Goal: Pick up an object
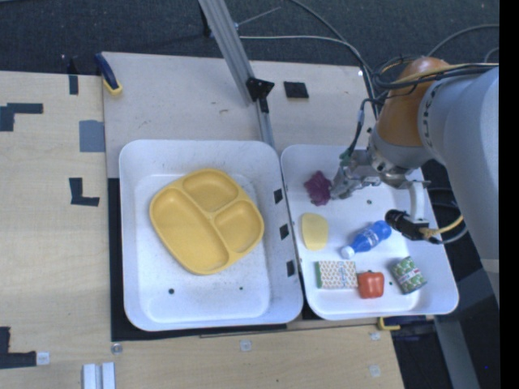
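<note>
In the right bin [430,298] lie several small objects: a purple lump [319,187], a pale yellow piece [315,231], a blue bottle [370,238], a patterned white packet [336,275], a red pepper-like toy [371,284] and a green can [408,274]. My gripper [345,181] hangs low over the bin's upper part, just right of the purple lump and close to touching it. Its fingers point down toward the bin floor, and nothing shows between them.
The left bin [138,217] holds a yellow divided plate [208,220]. A metal pole [231,43] slants across the back of the bench. Black cables [422,229] trail from the wrist over the right bin's right side.
</note>
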